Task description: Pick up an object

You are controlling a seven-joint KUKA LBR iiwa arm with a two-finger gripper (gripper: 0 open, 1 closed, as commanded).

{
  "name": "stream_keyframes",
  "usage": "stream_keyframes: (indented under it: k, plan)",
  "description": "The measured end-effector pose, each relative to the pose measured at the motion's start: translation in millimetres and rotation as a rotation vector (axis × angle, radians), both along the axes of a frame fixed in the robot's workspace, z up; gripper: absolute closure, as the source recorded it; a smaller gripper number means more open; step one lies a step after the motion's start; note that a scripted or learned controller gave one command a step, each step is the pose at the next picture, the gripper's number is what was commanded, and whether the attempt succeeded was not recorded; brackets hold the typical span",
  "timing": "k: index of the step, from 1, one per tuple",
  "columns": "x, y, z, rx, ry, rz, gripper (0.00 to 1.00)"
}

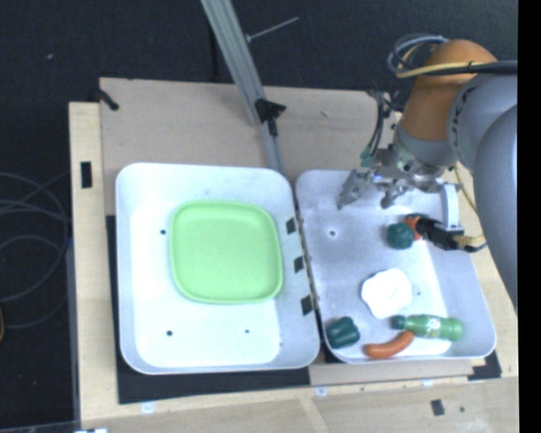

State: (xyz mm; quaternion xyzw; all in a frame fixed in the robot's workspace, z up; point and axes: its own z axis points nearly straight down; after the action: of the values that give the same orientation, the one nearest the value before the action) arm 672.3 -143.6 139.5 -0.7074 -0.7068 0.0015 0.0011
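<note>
A teal ball lies in the right bin, toward its right wall. The gripper hangs over the bin's far end, fingers spread wide with nothing between them. Along the bin's front lie a white lump whose shape is hard to make out, a green bottle, an orange sausage and, in the front left corner, a dark green block. The arm is cut off right of the bin. Left of the bin, a second bin holds a green plate. Both sit on a pale bench. A grey pole rises behind the bin, against dark floor.
</note>
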Motion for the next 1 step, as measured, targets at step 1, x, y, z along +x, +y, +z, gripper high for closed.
stream_keyframes:
  k: [1]
  plan:
    - [1.5, -0.3, 13.6, 0.000, -0.006, 0.000, 1.00]
